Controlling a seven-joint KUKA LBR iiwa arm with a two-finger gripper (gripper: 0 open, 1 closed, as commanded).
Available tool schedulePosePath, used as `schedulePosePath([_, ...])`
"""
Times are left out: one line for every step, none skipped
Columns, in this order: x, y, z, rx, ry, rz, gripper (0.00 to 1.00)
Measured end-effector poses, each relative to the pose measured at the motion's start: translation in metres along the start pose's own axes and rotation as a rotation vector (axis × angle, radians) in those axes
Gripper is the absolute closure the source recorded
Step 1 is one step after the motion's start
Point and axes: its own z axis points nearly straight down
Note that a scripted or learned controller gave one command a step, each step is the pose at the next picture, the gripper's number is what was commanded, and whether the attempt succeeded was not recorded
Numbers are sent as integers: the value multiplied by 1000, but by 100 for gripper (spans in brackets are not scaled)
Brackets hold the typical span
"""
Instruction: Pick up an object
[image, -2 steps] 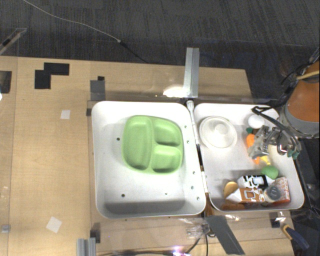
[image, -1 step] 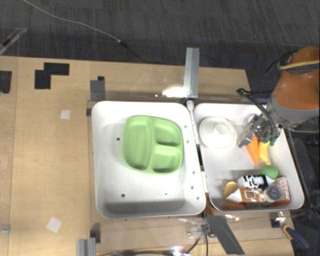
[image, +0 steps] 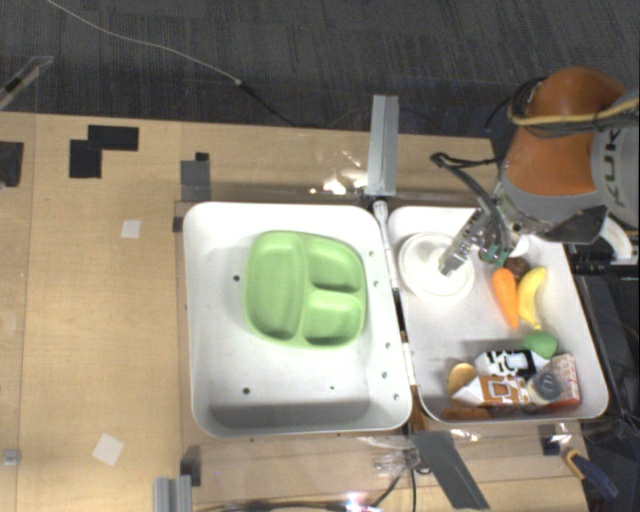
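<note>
Orange carrot-shaped toy (image: 507, 297) and yellow banana (image: 531, 295) lying side by side near the right wall of the right white bin (image: 430, 388), with a white round bowl (image: 432, 268) to their left and a small carton (image: 524, 379) among other small things at the near edge. Grey two-finger gripper (image: 453, 262) over the bowl's right rim; jaw state cannot tell. In the left white bin (image: 215, 385), a green divided plastic tray (image: 304, 287).

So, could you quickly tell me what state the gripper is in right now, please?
Gripper: over the white bowl in the right bin; whether it is open or closed cannot be told, and nothing is seen held.
</note>
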Motion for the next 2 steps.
schedulePosePath([-55, -11, -26, 1, -5, -79, 100])
schedulePosePath([13, 18, -3, 3, 4, 133, 100])
